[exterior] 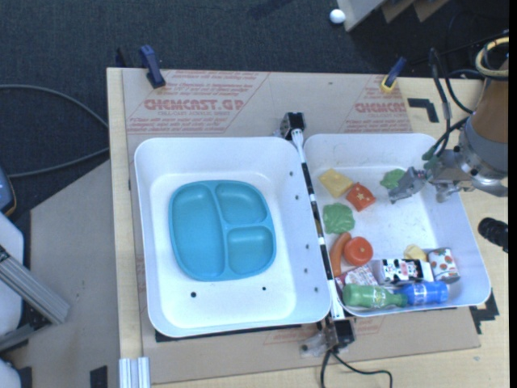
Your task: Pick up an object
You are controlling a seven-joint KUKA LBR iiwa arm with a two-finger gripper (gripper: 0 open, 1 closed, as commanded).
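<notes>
Grey two-finger gripper (404,186) low in right shallow white bin (477,253), at small green leafy toy (393,177); fingers' state impossible to tell. Blue divided plastic plate (222,229) in left white bin (153,217).

One fixed camera looks down at a slant from above the bench (242,95), far enough back to take in both white bins (153,217) side by side.

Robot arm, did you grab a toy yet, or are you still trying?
Done: the gripper has reached into the right bin, beside a small green piece. In hand: I cannot tell if it grips that piece. Left: lifting something out. The other toys lie in the bin, and the blue tray sits in the left bin.
</notes>
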